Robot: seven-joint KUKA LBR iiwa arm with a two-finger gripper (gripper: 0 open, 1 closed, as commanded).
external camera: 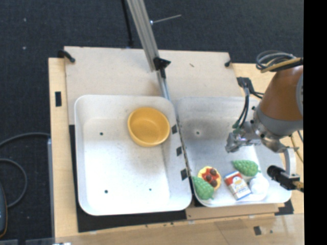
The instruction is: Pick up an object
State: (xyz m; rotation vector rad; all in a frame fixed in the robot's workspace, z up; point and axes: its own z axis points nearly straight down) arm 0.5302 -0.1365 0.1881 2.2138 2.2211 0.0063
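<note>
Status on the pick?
Gripper over right bin, nothing seen held. Toys clustered at near edge. Yellow bowl in left bin.

floor (61, 14): dark carpet | bench (112, 70): pale board | metal pole (145, 32): slanted

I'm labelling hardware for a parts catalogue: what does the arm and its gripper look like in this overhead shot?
The arm shows a broad, rounded orange band above a grey wrist section. Dark cables run down its side, and more loop near its top. The gripper is a small grey metal piece at the tip, too small for finer detail.
</note>
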